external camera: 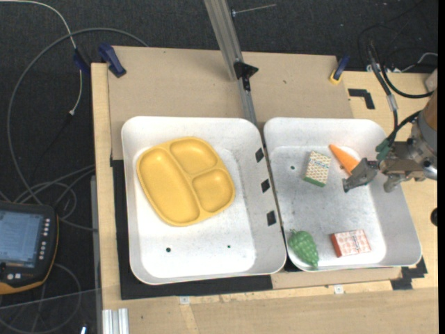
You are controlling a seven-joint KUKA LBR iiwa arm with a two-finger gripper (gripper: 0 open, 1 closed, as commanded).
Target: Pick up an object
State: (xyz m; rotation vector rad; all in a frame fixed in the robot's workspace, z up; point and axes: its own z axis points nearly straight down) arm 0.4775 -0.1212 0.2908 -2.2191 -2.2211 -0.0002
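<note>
Dark carpet surrounds a tan wooden bench (pixel 181 82), with black and white cables trailing over the floor on the left and a handheld control pendant (pixel 24 245) lying near the bench's lower left corner. Two blue clamps (pixel 111 60) grip the bench's far edge, and a metal pole (pixel 221 19) rises from the middle of that edge.

Two shallow white bins sit side by side on the bench. One thing lies in the left bin (pixel 208 256): a yellow three-compartment plate (pixel 185 179), placed toward that bin's far left part.

Four things lie in the right bin (pixel 313 131). An orange carrot-shaped piece (pixel 342 154) rests near the far right corner, and a small speckled box (pixel 318 168) lies just beside it, toward the bin's middle. A green lumpy toy (pixel 304 248) sits at the near left corner, against the rim. A red patterned box (pixel 350 243) lies along the near edge, right of centre.

One gripper (pixel 359 176) reaches in over the right rim, hanging just beside the carrot piece's near end. Its dark fingers look spread apart with nothing between them.
</note>
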